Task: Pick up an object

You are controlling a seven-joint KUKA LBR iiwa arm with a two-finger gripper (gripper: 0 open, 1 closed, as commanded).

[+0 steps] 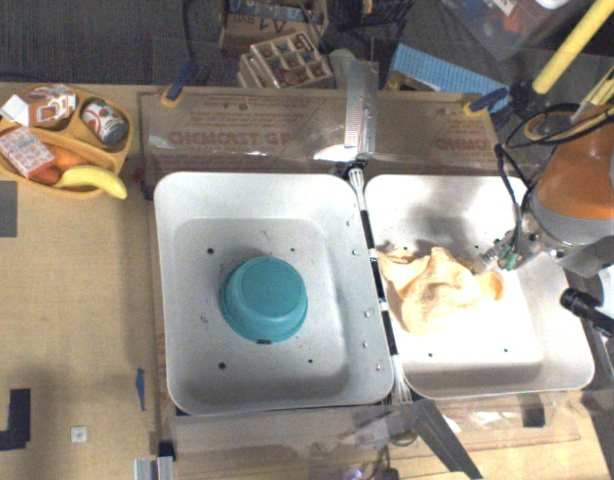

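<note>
Gripper [505, 256] is sitting at the right edge of the crumpled tan cloth [437, 283] in the right bin [467, 363], grip state unreadable; limp fabric may be slipping free on lift.

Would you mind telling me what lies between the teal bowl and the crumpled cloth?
In the camera view, bare white floor of the left bin and the rims where both bins meet separate the teal bowl from the crumpled cloth; no object lies there.

Grey arm [577, 203] with orange band at the right, gripper [499, 258] low, pointing left
</note>
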